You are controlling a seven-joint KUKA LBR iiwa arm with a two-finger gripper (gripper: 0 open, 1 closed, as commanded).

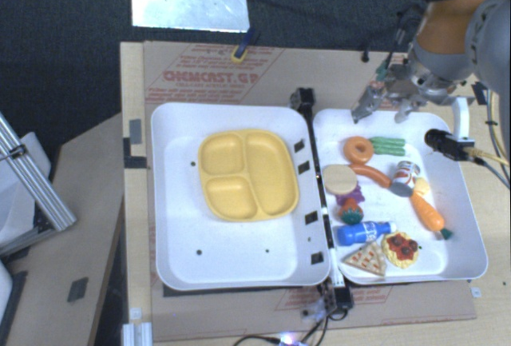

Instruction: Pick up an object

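We see the gripper [382, 103] hovering, fingers spread and empty; below it the right bin [463, 200] holds toy food [387, 204], left bin [172, 200] a yellow tray [246, 174]; cardboard [209, 74] lettering blurred.

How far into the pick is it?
Done: the gripper has been brought over the far edge of the right bin, above the toy food. In hand: nothing shows between its fingers. Left: descend, close on an item and lift. The donut and green beans lie closest below it; the carrot, blue bottle and pizza slice all rest in the bin.
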